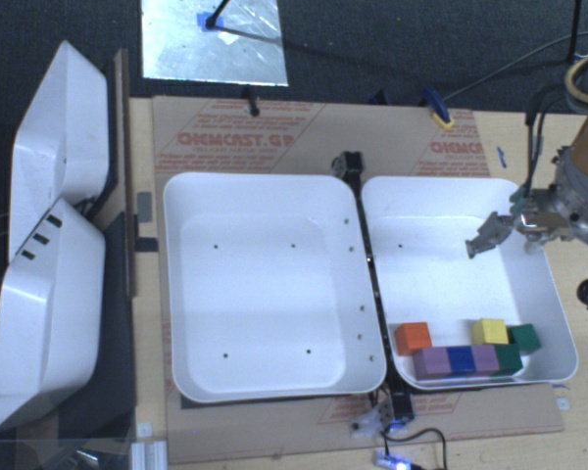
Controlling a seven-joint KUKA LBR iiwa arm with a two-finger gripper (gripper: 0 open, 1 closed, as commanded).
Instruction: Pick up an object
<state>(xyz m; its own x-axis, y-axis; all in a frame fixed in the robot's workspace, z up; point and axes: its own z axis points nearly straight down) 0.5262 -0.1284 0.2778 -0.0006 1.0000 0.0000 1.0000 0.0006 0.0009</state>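
Above the right bin (539, 292), gripper (490, 235) (hovering).

Blocks (465, 349) were packed along the near wall of the right bin (441, 194); approach from that wall was tight. Rest of that bin's floor was open from above. The divider (369, 272) on its left edge separated it from the left bin (176, 262).

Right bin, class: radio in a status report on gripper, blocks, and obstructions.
Gripper over right bin, upper right, holding nothing seen. Blocks clustered at bin's near wall, untouched. Nothing between gripper and blocks.
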